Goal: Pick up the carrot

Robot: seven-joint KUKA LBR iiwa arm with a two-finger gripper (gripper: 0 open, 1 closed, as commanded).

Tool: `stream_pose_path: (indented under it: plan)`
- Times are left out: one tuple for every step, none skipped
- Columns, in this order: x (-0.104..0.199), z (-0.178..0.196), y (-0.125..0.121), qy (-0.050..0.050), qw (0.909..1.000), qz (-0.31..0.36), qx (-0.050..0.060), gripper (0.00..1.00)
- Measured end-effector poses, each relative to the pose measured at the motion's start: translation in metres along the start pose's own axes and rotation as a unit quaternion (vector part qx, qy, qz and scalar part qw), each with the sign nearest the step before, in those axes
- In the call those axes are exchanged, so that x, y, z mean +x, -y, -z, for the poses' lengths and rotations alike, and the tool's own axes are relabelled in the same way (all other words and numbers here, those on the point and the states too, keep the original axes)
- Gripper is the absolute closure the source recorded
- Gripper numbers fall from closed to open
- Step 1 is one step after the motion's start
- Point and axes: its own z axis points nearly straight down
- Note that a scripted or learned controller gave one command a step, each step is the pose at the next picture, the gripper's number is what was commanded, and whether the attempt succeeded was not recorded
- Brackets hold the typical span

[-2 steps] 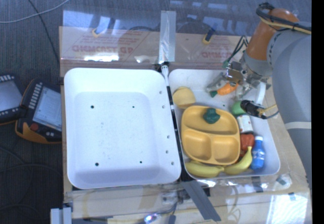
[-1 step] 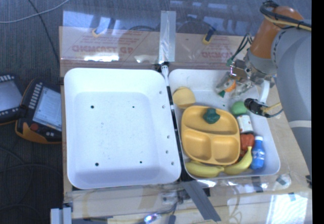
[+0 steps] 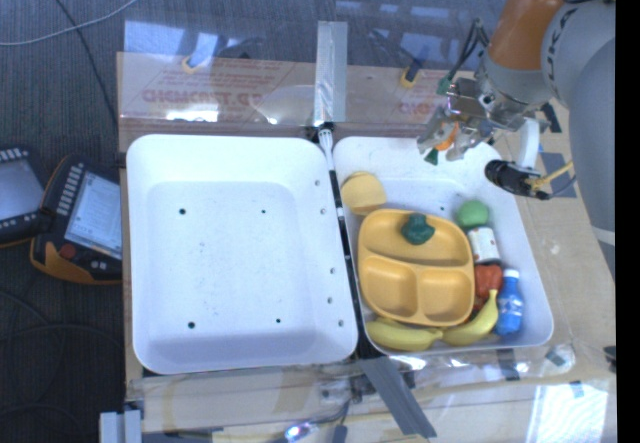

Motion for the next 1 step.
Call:
stream_pose_path:
  plan:
    - [-0.0255, 0.0233, -0.0045, -0.001, 0.9908, -0.135, 0.001, 1.0]
